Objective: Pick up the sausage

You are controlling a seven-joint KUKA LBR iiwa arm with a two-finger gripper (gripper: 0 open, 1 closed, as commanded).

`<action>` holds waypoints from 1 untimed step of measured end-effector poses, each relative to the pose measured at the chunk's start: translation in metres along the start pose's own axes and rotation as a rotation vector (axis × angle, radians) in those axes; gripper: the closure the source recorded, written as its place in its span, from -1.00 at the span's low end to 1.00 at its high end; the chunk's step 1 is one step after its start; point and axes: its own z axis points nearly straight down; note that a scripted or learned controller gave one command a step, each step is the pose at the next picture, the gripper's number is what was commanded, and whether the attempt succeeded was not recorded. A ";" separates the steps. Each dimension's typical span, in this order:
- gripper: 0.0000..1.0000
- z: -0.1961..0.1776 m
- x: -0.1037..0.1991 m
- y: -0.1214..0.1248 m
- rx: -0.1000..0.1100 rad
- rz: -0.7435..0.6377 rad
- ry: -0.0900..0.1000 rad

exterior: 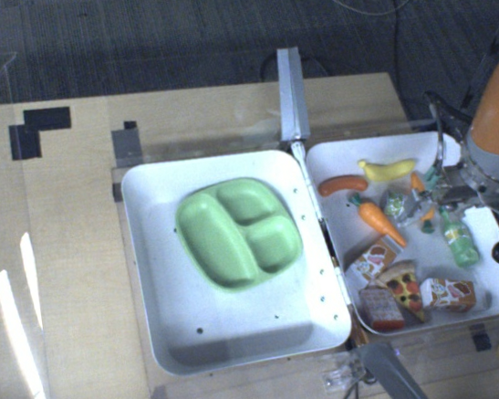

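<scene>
because the gripper (434,191) hangs low among clutter, its opening impossible to tell, a descent may catch the green bottle (460,243) just below it, or the carrot (381,222) beside it; the sausage (343,184) lies well apart, further left toward the bin divider.

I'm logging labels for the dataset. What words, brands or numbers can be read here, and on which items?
None can be read.
Small carton: printed face, too blurred to read.
Packet: print too small to read.
Green bottle: no legible label.
Sausage, green tray: no text.
</scene>
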 end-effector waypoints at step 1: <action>-1.00 0.121 0.034 0.060 -0.010 -0.240 -0.002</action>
